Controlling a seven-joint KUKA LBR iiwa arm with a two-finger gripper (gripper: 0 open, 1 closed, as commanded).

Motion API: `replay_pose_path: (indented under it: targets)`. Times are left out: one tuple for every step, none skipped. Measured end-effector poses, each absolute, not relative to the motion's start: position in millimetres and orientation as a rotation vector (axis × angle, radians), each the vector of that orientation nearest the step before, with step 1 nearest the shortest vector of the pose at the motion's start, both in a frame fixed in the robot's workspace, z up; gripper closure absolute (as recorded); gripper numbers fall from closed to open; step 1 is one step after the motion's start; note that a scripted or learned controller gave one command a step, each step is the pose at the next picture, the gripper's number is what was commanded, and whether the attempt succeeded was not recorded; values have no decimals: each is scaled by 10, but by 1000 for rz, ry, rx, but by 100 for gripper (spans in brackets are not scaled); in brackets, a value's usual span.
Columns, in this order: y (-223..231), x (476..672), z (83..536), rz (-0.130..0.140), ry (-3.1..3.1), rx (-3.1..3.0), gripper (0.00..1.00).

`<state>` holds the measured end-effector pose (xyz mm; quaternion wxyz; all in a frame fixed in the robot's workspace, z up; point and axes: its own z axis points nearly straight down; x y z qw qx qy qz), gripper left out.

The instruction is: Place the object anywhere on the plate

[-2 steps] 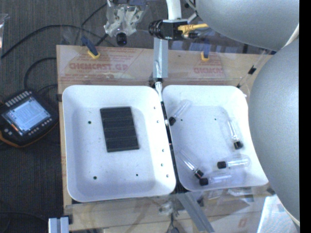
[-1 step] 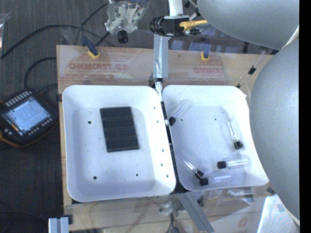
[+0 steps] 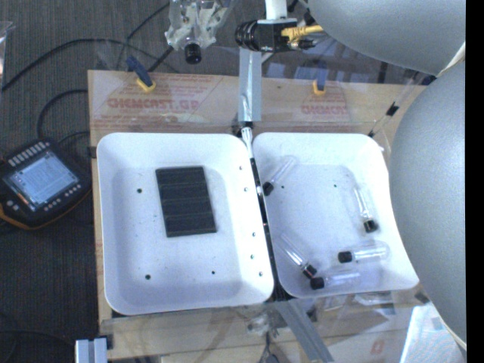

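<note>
You have two shallow white plastic bins side by side on the bench: the left bin [image 3: 113, 225] carries the dark ribbed rectangular plate [image 3: 185, 200] near its middle, and the right bin [image 3: 386, 203] holds the objects to move, several clear plastic tubes with black caps. One tube [image 3: 276, 174] lies by the dividing wall, one [image 3: 364, 209] along the far right side, and three more [image 3: 361, 255] [image 3: 297, 254] [image 3: 333, 280] crowd the near corner, close together and possibly touching. The grey arm [image 3: 431, 203] bulks along the right of the view; its pincer cannot be made out here, so you cannot tell whether it is open, closed or carrying anything. The likeliest failure, in my judgement, is a grasp in that crowded corner: the fingers could nudge a neighbour or pinch two tubes, and these round, smooth tubes will probably roll or slip away. Tubes lying near the sloped walls leave little room for a finger on the wall side. The tube by the divider is well apart from the others and looks the easier pick. The plate has open floor all around it, so the drop itself has generous margin.
</note>
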<state>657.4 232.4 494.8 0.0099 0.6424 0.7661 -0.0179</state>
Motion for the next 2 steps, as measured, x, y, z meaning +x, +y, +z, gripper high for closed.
replay_pose_path:
  targets:
    - [2268, 6687, 4325, -6, 2524, 1871, 100]
    - [2274, 6691, 4404, -9, 2525, 1871, 100]
